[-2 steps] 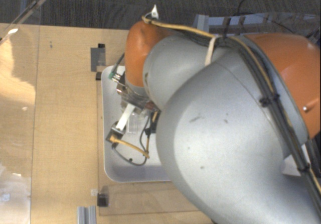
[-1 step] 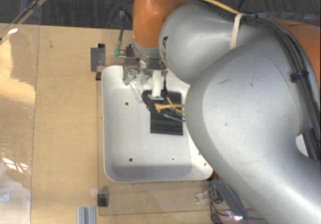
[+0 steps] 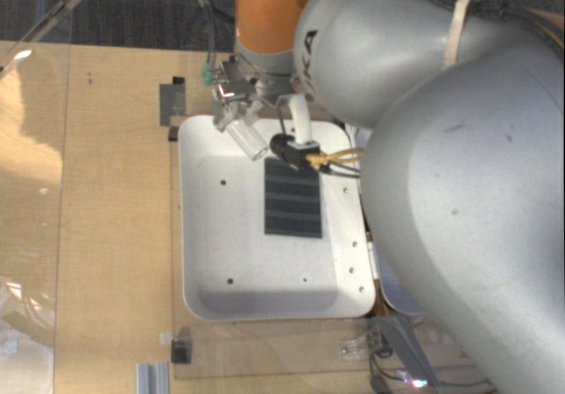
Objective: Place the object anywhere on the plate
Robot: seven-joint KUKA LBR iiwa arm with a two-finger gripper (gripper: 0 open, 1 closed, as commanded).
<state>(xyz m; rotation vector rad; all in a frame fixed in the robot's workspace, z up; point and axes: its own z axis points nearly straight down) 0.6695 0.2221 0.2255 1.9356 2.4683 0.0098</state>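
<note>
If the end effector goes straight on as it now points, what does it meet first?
The end effector would probably meet the bare floor of the white bin, close beside the dark ribbed slab; depth is unclear.

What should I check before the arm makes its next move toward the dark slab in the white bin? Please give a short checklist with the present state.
1. Dark ribbed slab lies flat on the floor of the white bin: ok.
2. Slab is free of the bin walls, with bare floor at its left, right and near sides: ok.
3. Gripper is centred above the slab: not ok; it sits at the bin's far-left part, off the slab's far end.
4. Gripper is apart from the slab: ok, as far as this view shows.
5. Set-down place is located: cannot tell; the arm covers everything right of this bin.
</note>
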